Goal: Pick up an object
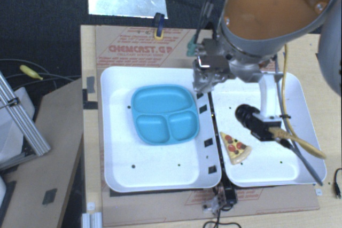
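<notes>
Arm (272, 2): poised over bins, approach step; gripper (206, 80) at divider, grip state indiscernible. Next: descend onto pizza slice (235, 147) or tray (163, 114).

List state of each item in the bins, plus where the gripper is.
blue divided plate: flat in left bin, upright, compartments bare.
pizza slice toy: lying flat in right bin, untouched.
gripper: over the divider between bins, holding nothing visible.
</notes>
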Tool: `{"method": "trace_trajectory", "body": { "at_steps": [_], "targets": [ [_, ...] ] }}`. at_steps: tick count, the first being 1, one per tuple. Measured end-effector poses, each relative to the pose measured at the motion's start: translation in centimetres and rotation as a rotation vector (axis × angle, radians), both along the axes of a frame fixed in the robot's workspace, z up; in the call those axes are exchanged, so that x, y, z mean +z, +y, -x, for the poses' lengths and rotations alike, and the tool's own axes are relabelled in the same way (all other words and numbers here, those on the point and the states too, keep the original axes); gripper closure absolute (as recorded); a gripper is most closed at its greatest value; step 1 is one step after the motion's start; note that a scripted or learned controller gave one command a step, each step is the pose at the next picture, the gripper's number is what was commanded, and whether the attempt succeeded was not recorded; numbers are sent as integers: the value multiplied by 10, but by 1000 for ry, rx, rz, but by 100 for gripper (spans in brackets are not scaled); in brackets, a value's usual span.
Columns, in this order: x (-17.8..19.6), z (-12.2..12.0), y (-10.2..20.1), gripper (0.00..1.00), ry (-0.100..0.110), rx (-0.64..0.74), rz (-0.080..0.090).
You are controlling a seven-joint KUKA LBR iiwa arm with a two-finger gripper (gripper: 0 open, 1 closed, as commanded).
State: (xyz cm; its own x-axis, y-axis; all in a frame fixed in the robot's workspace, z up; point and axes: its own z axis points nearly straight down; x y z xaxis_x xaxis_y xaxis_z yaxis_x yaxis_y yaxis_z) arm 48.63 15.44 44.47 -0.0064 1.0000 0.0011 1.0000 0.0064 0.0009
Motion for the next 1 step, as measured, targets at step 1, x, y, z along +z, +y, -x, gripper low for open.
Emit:
{"method": "trace_trajectory", "body": {
  "at_steps": [1],
  "targets": [
    [32,-9,45,100,-5,0,-3]
  ]
}}
